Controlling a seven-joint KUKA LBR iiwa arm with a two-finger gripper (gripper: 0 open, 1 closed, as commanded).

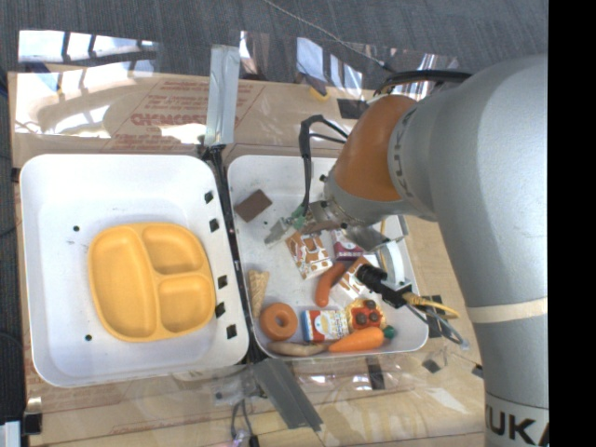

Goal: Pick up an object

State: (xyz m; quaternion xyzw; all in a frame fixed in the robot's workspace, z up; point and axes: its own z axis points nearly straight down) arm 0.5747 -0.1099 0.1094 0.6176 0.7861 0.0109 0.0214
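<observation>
Me parked over the right bin (244, 250), toy food all around

My gripper (303, 220) sits low over the upper middle of the bin, near the brown square (252, 204) and just above the printed packet (308, 250). Honestly can't tell whether my jaws are wide or pinched, my own wrist blocks it. Along the near wall: donut (278, 321), juice carton (325, 322), carrot (357, 341), with the sausage (323, 287) above them and the cone (258, 285) by the left wall. Yellow divided plate (151, 280) lies alone in the left bin (47, 194).
</observation>
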